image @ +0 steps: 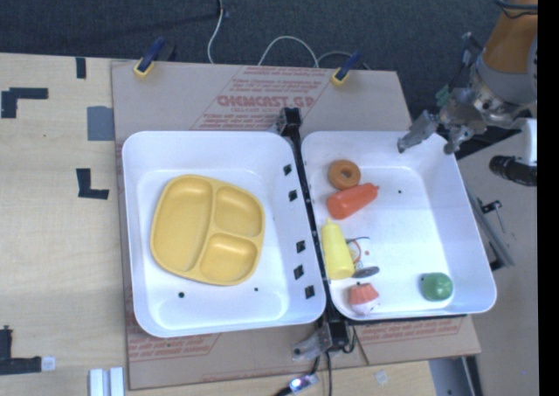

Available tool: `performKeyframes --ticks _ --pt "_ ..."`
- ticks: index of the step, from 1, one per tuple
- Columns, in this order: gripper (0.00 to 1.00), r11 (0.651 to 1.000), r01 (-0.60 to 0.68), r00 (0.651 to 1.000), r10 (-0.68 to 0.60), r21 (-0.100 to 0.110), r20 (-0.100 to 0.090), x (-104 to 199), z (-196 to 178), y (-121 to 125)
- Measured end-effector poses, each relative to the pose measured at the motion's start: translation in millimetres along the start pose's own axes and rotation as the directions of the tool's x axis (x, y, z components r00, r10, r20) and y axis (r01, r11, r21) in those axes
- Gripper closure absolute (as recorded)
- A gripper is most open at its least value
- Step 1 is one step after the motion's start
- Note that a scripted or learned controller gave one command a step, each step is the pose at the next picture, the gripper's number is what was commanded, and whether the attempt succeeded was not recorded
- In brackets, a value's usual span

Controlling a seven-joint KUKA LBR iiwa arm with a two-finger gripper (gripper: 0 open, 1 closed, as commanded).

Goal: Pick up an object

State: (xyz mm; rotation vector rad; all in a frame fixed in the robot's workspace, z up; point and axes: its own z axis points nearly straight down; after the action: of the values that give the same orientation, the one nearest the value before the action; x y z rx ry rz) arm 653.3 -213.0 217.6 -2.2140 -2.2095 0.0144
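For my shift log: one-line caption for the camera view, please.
Gripper poised at right bin's far rim; doughnut, carrot, green ball inside; yellow tray in left bin.

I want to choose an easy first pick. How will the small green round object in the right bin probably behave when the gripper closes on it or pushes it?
The green object looks rounded, so it may roll if nudged, likely toward the nearby bin wall. Its surface seems smooth, so it could slip between fingers. It looks small, probably light.

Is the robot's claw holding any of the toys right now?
No. The gripper hangs above the right bin's top edge with nothing between its fingers. The toys all lie in the bin.
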Motion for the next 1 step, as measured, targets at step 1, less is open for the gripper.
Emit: performKeyframes --ticks 1 --pt "0.00 1.000 0.004 1.000 -0.004 -0.013 0.003 1.1 -8.9 2.4"
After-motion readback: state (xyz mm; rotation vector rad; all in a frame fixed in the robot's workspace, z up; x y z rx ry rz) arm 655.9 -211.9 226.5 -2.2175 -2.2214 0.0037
